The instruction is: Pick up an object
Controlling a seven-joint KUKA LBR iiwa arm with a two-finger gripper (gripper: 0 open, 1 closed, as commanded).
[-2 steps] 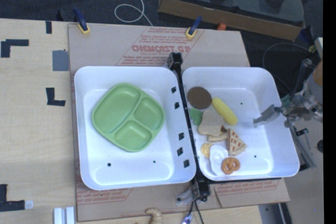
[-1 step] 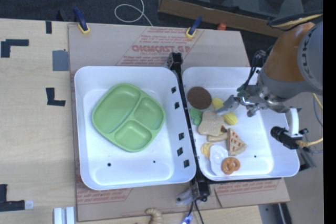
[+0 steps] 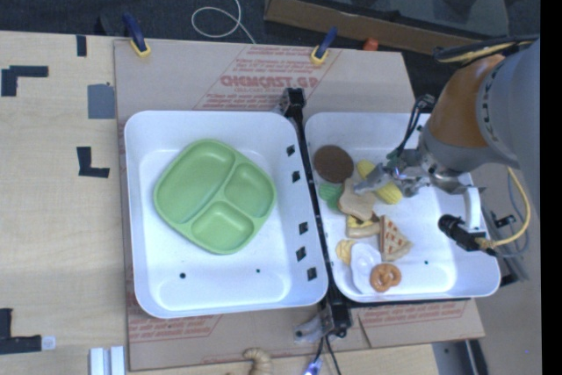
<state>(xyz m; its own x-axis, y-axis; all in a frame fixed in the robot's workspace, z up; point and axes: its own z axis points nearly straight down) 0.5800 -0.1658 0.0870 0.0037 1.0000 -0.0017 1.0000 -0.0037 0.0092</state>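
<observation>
Camera view, looking down at a slant: two white bins side by side on the bench. Left bin (image 3: 145, 277) holding a green divided plate (image 3: 215, 196), lying flat near its middle. Right bin (image 3: 470, 277) crowded with toy food along its left half: a brown disc (image 3: 334, 162) at the top, a green piece (image 3: 329, 192) just below it, a tan slice (image 3: 357, 205), a pizza wedge (image 3: 392, 239) and a pretzel (image 3: 384, 277) nearest the front wall. Arm (image 3: 479, 114) reaching in from the right, gripper (image 3: 384, 179) low over the pile, just beside the brown disc and above the tan slice, with something yellow (image 3: 390, 193) at its tip. Cannot tell whether spread or pressed together, nor whether anything is held.

Judged as handling: small moulded pieces, light, probably stiff and smooth, so apt to slip or skid. Pizza wedge and pretzel lying apart from the heap, best taken across their narrow width. Tan slice touching its neighbours, likely to drag them along
</observation>
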